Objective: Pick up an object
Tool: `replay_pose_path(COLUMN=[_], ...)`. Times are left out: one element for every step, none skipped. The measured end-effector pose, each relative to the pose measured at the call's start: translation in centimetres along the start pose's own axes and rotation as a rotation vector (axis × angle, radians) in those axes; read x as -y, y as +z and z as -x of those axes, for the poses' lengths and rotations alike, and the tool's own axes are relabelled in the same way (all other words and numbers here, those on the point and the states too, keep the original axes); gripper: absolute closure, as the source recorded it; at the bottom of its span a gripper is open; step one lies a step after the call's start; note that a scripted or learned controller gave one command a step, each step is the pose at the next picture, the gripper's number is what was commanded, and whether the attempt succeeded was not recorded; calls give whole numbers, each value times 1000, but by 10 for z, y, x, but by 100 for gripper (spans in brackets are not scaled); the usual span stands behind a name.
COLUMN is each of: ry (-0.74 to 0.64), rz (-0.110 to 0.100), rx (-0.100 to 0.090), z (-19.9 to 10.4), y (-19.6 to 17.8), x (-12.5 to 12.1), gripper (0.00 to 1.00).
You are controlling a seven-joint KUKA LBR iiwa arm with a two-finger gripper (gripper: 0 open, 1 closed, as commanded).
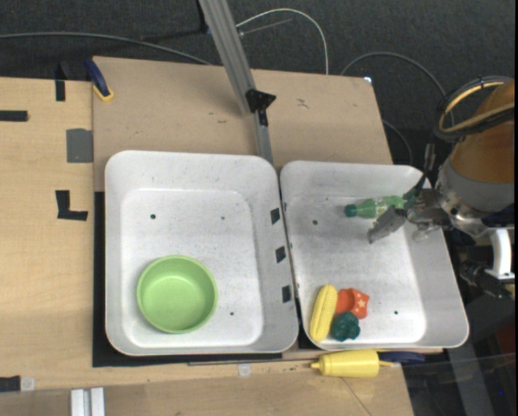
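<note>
likely a robotics lab: taped plywood bench, cables, white bins.

The tan tabletop carries 2 white bins side by side; a yellow bottle lies at its front edge.

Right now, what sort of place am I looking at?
Probably a robotics lab test bench: two shallow white plastic bins on a wooden table, toy-like objects such as a round green bowl, and a grey robot arm.
</note>
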State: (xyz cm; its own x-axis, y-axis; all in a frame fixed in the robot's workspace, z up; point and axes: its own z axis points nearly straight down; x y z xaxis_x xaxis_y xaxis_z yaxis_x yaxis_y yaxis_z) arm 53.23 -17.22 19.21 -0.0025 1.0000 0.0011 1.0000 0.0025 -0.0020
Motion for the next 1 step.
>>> replay_pose_path(ry=[0], rz=[1], rx=[0], z=[0], y=[0], x=[0], gripper=[0])
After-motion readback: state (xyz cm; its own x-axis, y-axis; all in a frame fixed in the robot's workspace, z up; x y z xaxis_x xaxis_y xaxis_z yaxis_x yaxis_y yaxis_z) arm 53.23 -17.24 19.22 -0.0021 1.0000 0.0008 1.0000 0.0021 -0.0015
